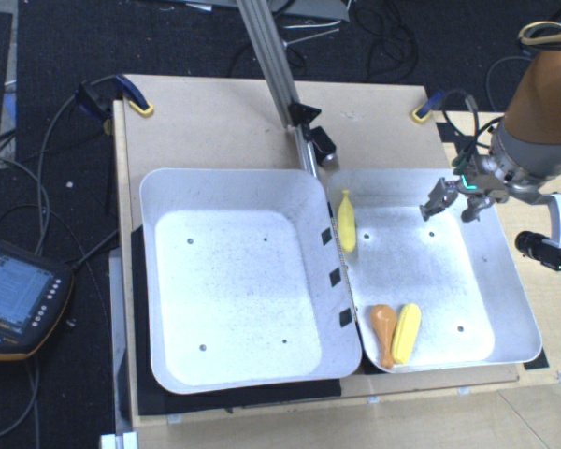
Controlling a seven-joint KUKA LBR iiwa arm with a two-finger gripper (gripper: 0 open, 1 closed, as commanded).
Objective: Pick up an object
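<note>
My fingers hang apart over the right bin, near its far rim, and nothing is between them. My arm comes in over that bin's right side.

The right bin is my landmark. A long yellow thing lies along its left wall, up near the far corner, tight against the edge. Close to the bin's near rim, at the left corner, a second yellow thing lies just beside an orange thing; the two touch. Both sit close to the rim, with little room on the near side.

The middle of the right bin is bare white floor, so there is lots of open room there, between my fingers and the pair at the near corner.

To the left of the right bin sits the left bin, and their rims meet. A metal pole slants up from where the far rims meet. Both bins rest on the tan surface.
</note>
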